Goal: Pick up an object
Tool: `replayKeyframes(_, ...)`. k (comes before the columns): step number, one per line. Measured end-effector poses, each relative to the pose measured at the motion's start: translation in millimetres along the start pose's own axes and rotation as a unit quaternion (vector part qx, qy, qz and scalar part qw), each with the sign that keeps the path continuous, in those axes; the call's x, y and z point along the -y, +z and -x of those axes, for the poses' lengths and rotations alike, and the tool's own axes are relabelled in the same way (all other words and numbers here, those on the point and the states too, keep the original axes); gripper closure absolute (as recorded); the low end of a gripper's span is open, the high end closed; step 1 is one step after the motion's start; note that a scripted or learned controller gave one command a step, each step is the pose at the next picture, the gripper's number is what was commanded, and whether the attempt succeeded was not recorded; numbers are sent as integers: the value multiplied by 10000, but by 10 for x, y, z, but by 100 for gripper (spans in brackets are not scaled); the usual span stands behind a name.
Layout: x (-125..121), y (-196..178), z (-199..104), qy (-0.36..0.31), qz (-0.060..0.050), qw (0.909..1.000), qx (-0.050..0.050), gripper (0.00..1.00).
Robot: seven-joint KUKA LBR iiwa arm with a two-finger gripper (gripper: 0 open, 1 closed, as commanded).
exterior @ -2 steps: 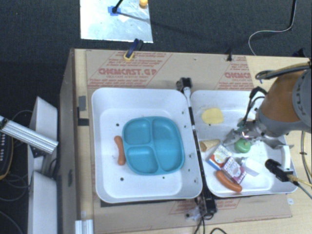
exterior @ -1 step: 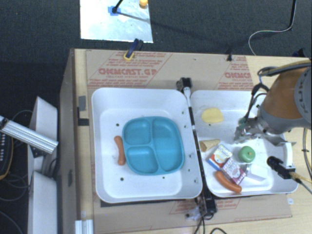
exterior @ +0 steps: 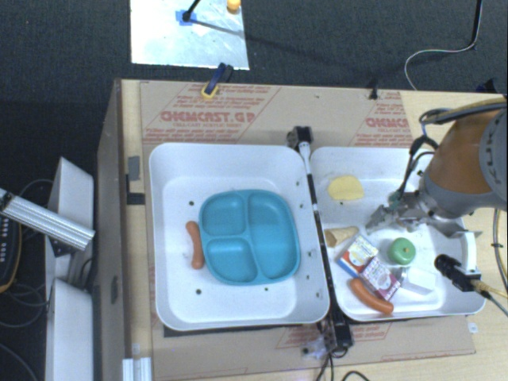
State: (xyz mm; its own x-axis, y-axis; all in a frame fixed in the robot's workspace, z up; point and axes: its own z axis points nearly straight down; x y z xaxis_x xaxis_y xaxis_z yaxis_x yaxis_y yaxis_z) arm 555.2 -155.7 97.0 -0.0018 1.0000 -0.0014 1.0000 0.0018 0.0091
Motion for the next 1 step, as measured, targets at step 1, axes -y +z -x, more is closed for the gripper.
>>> replayKeyframes(1,464,125,162,6,-42,10000,-5,0)
